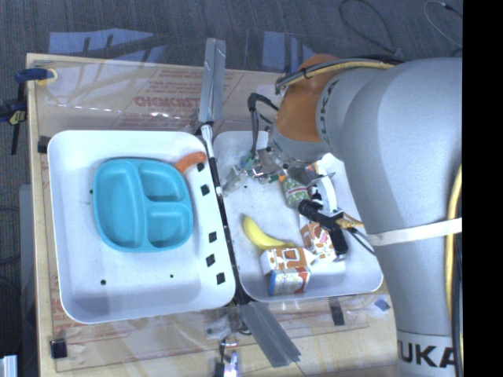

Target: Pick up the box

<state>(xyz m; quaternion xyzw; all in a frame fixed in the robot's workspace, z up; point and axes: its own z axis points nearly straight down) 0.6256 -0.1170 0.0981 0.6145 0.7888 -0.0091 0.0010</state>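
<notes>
Camera view looks down at a slant on the worktop [118, 93]. The grey arm [393, 171] reaches in from the right, and its hand [250, 170] is low over the far part of the right bin [271, 203], close to the ridge that parts the two bins. The wrist and its cabling crowd the hand, so I cannot tell whether it is spread or pressed together, and nothing shows pinched in it.

The box [288, 270], a small printed carton in orange, white and blue, lies on its side at the near end of the right bin, close to the rim and well apart from the hand. It probably sits there simply as it fell, tucked toward the wall.

A yellow banana [262, 234] lies between the hand and the box, its near end just beside the carton's top. An orange-and-white patterned packet [317, 238] sits just beside the box, on its far right. Together with the bin wall, these leave little room around the box, so a descent from above looks safer than a sideways approach.

The left bin [71, 210] holds a blue divided plate [141, 203] and an orange piece [189, 162] by the ridge. Neither obstructs.
</notes>
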